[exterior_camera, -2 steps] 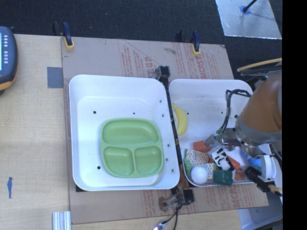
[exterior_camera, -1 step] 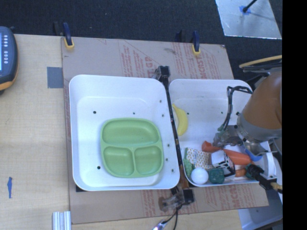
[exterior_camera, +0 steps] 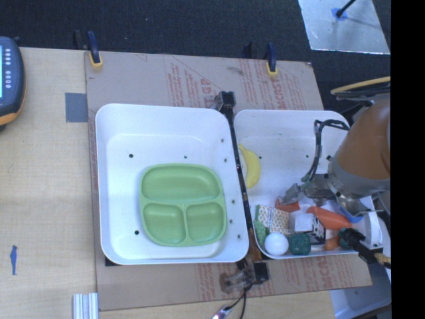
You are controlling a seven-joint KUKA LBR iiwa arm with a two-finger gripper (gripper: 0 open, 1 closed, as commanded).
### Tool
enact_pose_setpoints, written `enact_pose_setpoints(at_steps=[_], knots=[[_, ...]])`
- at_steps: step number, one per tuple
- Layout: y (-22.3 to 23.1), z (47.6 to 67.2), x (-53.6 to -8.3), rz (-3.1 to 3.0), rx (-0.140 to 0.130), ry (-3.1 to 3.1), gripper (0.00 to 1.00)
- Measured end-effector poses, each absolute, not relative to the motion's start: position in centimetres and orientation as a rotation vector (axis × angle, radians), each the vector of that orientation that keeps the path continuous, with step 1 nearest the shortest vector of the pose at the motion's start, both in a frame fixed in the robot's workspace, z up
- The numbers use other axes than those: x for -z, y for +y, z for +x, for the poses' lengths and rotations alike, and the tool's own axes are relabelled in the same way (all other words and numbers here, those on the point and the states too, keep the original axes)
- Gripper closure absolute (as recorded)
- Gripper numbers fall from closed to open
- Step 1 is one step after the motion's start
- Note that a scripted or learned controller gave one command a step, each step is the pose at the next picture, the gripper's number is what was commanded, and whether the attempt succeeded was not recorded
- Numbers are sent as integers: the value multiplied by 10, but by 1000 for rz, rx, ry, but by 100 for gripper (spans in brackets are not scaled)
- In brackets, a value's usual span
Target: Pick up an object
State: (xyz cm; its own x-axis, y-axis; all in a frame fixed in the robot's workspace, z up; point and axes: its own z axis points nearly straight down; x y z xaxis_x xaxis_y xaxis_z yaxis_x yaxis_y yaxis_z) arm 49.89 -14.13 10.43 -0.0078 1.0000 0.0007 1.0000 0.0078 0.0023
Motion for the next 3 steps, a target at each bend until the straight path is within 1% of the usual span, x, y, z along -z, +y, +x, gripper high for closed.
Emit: enact_pose_setpoints(at_steps=[1,2,3], knots=[[-97,581,-92,2206,-2,2231,0],[-98,655,-93,2211,12,2228,0],[-104,656,-92,2218,4,2223,0]])
